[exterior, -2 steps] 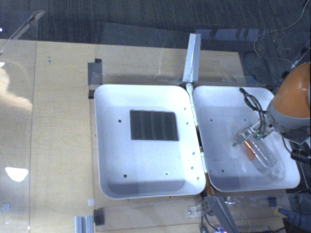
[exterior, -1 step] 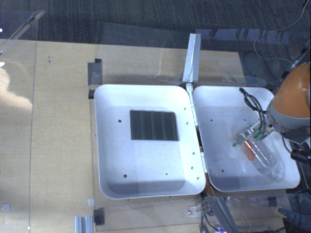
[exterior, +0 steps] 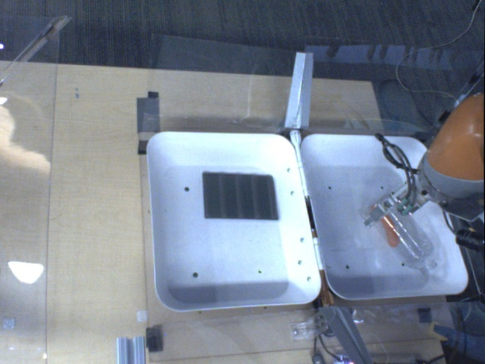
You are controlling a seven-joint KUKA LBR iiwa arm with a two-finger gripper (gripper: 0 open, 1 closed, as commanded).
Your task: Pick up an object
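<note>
Arm (exterior: 455, 154): big and round, seen at the right edge of the frame.
Colours: a bright orange band on top, smooth grey under it.
Cables (exterior: 395, 154): thin black wires loop out from the grey part toward the wrist.
End effector (exterior: 390, 211): small and silver-grey, with shiny metal bits and a tiny green spot, in the right middle of the frame.
Fingers: too blurred to make out.

Pad (exterior: 240, 196) in left bin (exterior: 170, 226) (centre)
</note>
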